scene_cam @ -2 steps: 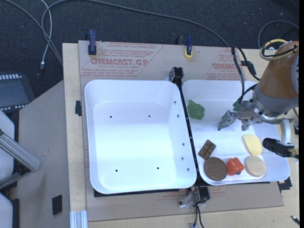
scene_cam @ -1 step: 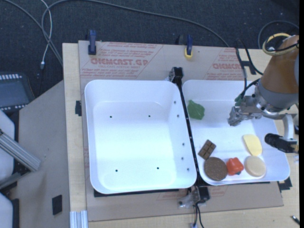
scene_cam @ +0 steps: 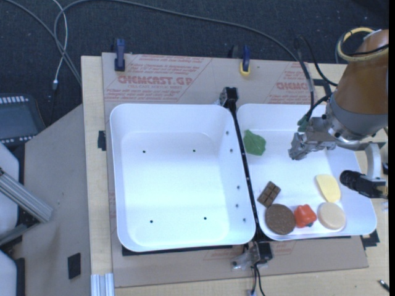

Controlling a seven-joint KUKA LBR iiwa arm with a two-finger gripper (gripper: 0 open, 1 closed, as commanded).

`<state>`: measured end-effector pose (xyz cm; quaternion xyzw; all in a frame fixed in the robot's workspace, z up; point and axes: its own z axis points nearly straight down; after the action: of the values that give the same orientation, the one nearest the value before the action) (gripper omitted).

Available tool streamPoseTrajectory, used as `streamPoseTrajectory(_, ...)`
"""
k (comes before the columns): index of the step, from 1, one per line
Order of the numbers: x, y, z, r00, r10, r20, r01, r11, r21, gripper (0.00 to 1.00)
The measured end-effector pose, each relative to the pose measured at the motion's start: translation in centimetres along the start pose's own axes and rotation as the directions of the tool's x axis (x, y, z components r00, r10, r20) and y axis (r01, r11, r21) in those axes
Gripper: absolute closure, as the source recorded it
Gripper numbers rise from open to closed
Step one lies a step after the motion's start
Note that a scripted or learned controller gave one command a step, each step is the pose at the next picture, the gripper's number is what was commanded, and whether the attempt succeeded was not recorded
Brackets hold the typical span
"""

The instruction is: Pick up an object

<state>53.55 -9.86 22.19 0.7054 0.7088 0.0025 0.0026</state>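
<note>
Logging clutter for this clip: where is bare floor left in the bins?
The left bin has open floor wall to wall. In the right bin, a bare strip lies between the green object and chocolate piece. Its near edge is crowded: brown disc, red object, cream disc.

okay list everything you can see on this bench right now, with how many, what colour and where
bins: 2, white, side by side on the bench
green lump: 1, green, right bin, upper left
chocolate piece: 1, brown, right bin, by the divider
round cookie: 1, brown, right bin, front
red object: 1, red-orange, beside the cookie
cream disc: 1, cream, right bin, front right
yellow piece: 1, pale yellow, above the disc
clamps: 2, blue, back edge
pincer: 1, grey, above the right bin
</note>
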Motion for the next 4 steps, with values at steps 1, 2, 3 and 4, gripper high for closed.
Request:
streamPoseTrajectory(1,4.1,-0.7,-0.8,1.000,0.001,-0.001,-0.001,1.000,0.006,1.00)
streamPoseTrajectory(2,7.3,2.8,-3.3,1.000,0.001,0.000,-0.001,1.000,0.004,1.00)
streamPoseTrajectory(3,11.9,7.3,-0.7,1.000,0.001,-0.001,-0.001,1.000,0.008,1.00)
streamPoseTrajectory(4,16.7,6.4,-4.1,1.000,0.000,-0.002,0.000,1.000,0.004,1.00)
